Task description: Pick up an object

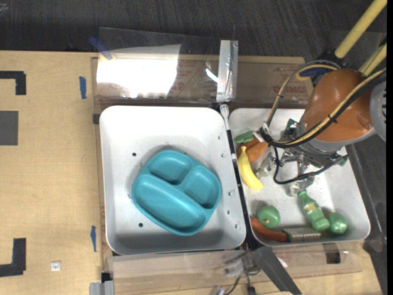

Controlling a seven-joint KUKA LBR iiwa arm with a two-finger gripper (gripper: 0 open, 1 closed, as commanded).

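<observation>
Camera view looks down on a flat tan bench (49,183) that looks like wood board, with black tape marks and small blue tape bits on it. Two shallow white bins sit side by side on it. They look like smooth plastic with round corners. The left bin (123,134) holds a big teal tray (177,191). It is smooth, rounded, and split into three parts.

The arm (338,106) comes in from the right. It has a shiny orange round part, with black and yellow cables looping around it. It hangs over the top of the right bin (344,192) and hides much of that bin's far side. The claw (295,174) sits low under the cables. It is a dark, tangled spot, and I cannot tell if it is open or closed, or if it has anything.

Toy foods lie in the right bin. A yellow banana (248,171) lies by the left wall. It is long and curved, and it runs from the far side to the near side. A bumpy green veggie (312,211) lies slanted, with its long way going toward the near right corner. A red pepper (268,230) lies along the near wall, running left to right. A round green fruit (268,214) sits just above it. Another round green piece (338,225) sits at the end of the bumpy veggie. Orange and green bits (250,141) sit near the top left, partly hidden by the cables, so I cannot tell what they are.
</observation>
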